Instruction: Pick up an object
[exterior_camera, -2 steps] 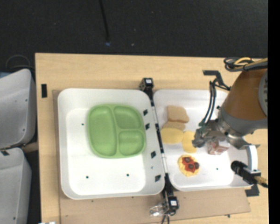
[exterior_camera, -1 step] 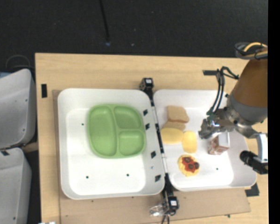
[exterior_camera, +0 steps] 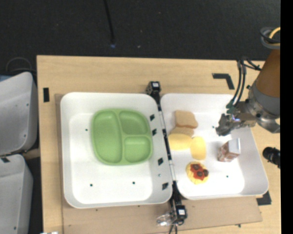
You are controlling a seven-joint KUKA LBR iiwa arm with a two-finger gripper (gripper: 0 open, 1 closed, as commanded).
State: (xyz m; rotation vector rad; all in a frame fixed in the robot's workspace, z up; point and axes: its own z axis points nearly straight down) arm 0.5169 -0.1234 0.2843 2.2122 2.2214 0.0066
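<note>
My gripper [exterior_camera: 225,126] hangs over the right side of the right bin [exterior_camera: 212,191], just above a small brown and white box [exterior_camera: 229,150]. In the same bin's left half lie a tan bread slice [exterior_camera: 184,120], a pale yellow block [exterior_camera: 179,142], a yellow cylinder [exterior_camera: 198,147] and a small yellow piece with red and black topping [exterior_camera: 198,172]. Nothing shows between the fingers, which are too dark and small to read.
The left bin [exterior_camera: 78,189] holds a green divided plate [exterior_camera: 122,136]. A ridge with black clips [exterior_camera: 162,135] separates the two bins. The arm with its orange band [exterior_camera: 271,77] comes in from the right.
</note>
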